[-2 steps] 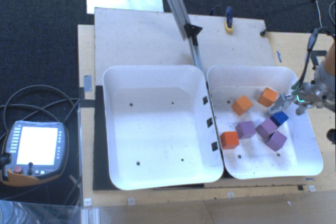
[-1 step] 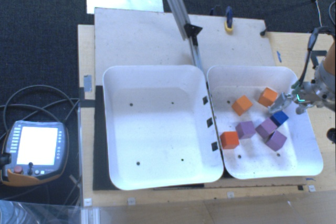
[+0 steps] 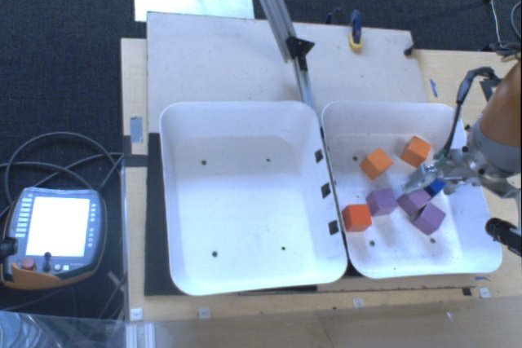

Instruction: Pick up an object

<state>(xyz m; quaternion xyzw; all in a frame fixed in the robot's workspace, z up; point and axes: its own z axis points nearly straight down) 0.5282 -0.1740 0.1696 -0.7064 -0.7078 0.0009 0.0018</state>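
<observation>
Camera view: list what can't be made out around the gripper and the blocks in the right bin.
- Gripper: too small and blurred to tell whether it grips anything.
- Blue object beside it: partly covered by the gripper, shape unclear.
- Arm: cut off by the right edge.
- Purple blocks: three crowded together; whether they touch cannot be told.

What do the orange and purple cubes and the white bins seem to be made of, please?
Orange cubes and purple cubes: probably foam or painted wood, matte, without glints. Right bin and left bin: likely moulded plastic, smooth, faintly glossy, rounded rims.
</observation>
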